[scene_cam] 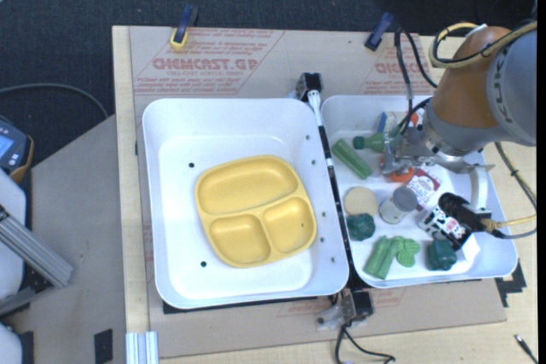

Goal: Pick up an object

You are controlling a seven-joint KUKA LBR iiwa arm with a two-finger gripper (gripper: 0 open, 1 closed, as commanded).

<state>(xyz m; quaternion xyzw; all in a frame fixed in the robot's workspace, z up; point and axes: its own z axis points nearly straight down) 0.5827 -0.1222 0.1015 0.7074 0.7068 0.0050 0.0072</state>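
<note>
The gripper hangs low in the right bin, among small toys near the orange piece. Whether the jaws are spread, one cannot tell. A good grasp needs one single object centred, clear of neighbours like the green block.

Bright even overhead light, soft shadows, perhaps slight blur at edges.

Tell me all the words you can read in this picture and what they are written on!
"CHEMCAST G.P": big red letters on the brown board under the two white bins, read from the far edge.
Smaller red lines under that word: too blurred to read.
More red print on the board near the right bin: partly hidden, too blurred to read.
Red-and-white packet in the right bin: any print is too small to read.
</note>
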